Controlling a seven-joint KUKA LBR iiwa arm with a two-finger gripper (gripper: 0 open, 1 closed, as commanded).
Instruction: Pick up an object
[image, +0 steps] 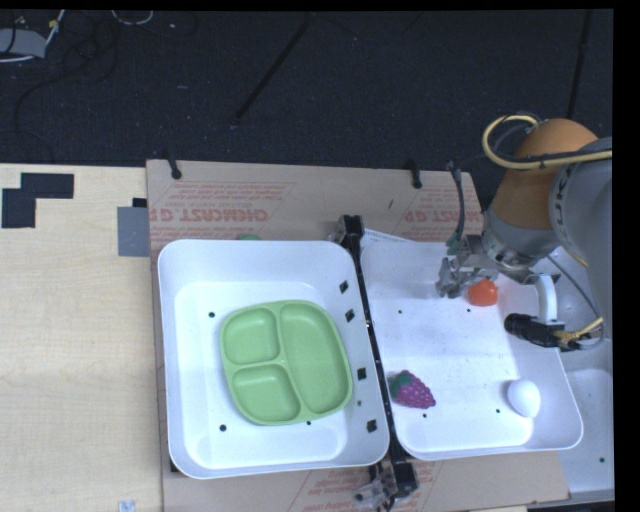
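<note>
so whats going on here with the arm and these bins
A grey and orange robot arm reaches in from the right over the right-hand bin. Its tool sits low near the far side of that bin, right beside a small orange object; whether it grips it cannot be told. A purple grape bunch and a white egg-like ball lie nearer the front. The left-hand bin holds a green divided plate.

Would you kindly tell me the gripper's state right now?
Gripper: low in the right bin, beside the orange ball; open or shut cannot be told.
</note>
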